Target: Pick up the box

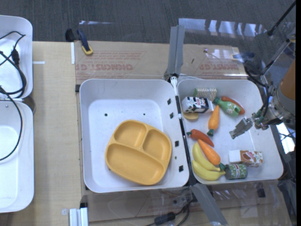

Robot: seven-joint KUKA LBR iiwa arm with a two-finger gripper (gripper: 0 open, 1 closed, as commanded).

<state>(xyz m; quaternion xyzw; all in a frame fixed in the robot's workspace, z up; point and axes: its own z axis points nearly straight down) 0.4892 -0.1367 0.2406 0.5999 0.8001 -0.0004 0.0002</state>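
Poised over the right-hand shallow white bin (pixel 225 142): grey two-finger gripper (pixel 241 128). Just before it, camera-side: small orange-and-white cardboard box (pixel 249 157). Left of it: orange plastic carrot (pixel 214 118). Far left, in the left-hand white bin (pixel 122 102): yellow divided plastic plate (pixel 138 152).

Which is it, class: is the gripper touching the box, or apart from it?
Apart. The camera view shows bare white bin floor between the gripper and the box below it.
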